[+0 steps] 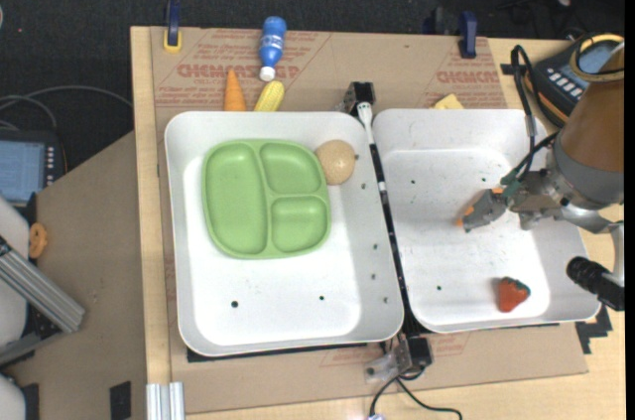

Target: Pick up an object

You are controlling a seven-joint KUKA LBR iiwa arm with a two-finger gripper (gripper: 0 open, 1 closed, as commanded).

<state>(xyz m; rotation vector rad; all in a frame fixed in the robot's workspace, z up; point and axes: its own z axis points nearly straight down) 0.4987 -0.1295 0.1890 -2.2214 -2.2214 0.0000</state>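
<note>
My gripper (480, 211) hangs low over the middle of the right bin (437, 150), reaching in from the right and pointing left. A small orange spot shows at its tip; what it is cannot be made out. A red strawberry (512, 294) lies near the front right corner of that bin, apart from the gripper and below it in the view. In the left bin (189, 239), a tan round object (336, 161) rests against the upper right corner of a green divided plate (266, 198).
Behind the left bin, on the cardboard, lie a blue and white bottle (272, 47), an orange carrot (233, 92) and a yellow corn piece (269, 95). A yellow piece (448, 102) lies behind the right bin. The arm's orange band (600, 125) stands over the right edge.
</note>
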